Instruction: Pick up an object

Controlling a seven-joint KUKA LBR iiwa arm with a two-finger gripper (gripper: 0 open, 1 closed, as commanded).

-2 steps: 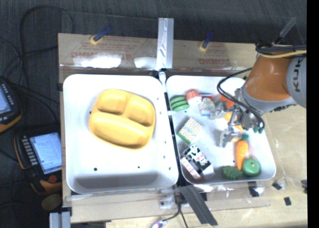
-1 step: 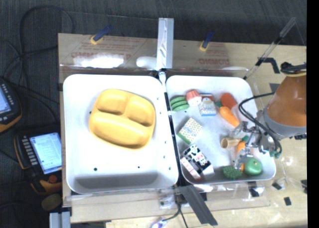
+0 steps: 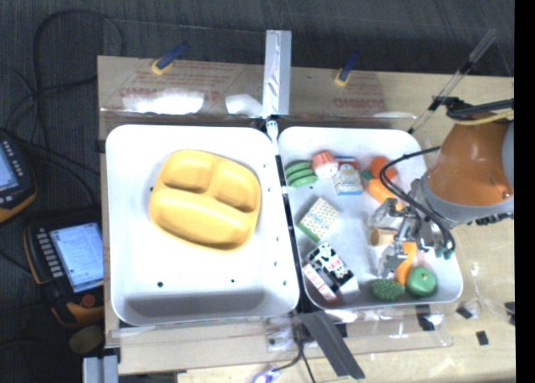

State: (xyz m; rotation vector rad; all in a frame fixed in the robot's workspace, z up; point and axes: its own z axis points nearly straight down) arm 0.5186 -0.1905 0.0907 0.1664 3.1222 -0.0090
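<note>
The table [image 3: 401,89] carried two shallow white bins side by side. The left bin [image 3: 134,289] held one thing, a big yellow tray [image 3: 205,197] with three compartments, lying in the bin's upper half. The right bin [image 3: 355,135] held a clutter of small toy groceries. The arm [image 3: 472,168] came in from the right, its orange band over the bin's right rim, and the wrist reached down into the bin's right half. The tool [image 3: 399,243] hung low among the toys there; whether it was released or clenched could not be told, since wrist parts and cables blurred together around it. A black-and-white box [image 3: 328,270] lay at the lower left of that bin, with a pale green checked box [image 3: 319,218] just above it. A white carton [image 3: 349,179] sat near the top beside an orange-capped bottle [image 3: 324,161] and a green vegetable [image 3: 299,174] by the dividing wall. An orange piece [image 3: 380,182] lay next to the cable near the wrist. At the lower right corner a green apple [image 3: 422,281] rested beside a dark green bumpy piece [image 3: 386,289], with a small orange toy [image 3: 404,271] between them, partly hidden under the tool.
</note>
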